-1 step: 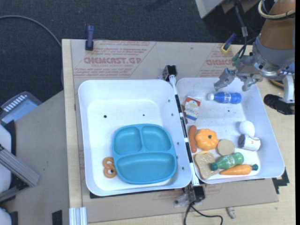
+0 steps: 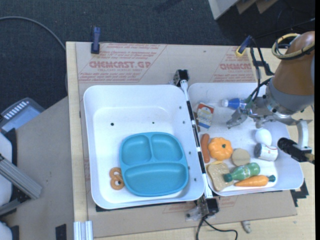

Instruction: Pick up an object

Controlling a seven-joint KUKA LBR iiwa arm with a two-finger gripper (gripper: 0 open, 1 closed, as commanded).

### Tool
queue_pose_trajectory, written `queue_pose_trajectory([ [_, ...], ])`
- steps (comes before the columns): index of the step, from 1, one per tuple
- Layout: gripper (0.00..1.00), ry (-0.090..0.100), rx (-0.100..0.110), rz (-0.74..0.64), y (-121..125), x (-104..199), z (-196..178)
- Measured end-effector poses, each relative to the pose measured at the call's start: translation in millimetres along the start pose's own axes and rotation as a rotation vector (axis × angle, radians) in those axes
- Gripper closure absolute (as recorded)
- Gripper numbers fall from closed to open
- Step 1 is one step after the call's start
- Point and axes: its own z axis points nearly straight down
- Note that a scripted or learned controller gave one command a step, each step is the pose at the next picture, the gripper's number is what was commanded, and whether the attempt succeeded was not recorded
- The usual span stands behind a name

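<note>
Grey arm with orange band (image 2: 295,69) reaches in from right, wrist bent low over right white bin (image 2: 295,176). Claw (image 2: 243,115) fingers spread wide, gripping nothing, just beside small blue-capped bottle (image 2: 234,103).

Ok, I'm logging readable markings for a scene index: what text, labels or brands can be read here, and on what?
"CHEMCAST GP", red print on the bench board, left side behind the left bin.
A matching red print at the board's right: partly hidden, unreadable.
Small carton in the right bin: label too blurred to read.
</note>
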Motion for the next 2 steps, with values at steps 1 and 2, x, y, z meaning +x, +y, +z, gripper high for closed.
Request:
queue_pose_trajectory([
  [1,0.0,0.0,-0.001,-0.001,-30.5,38.1,80.4],
  [2,1.0,0.0,-0.002,0.001,-30.2,38.1,70.6],
])
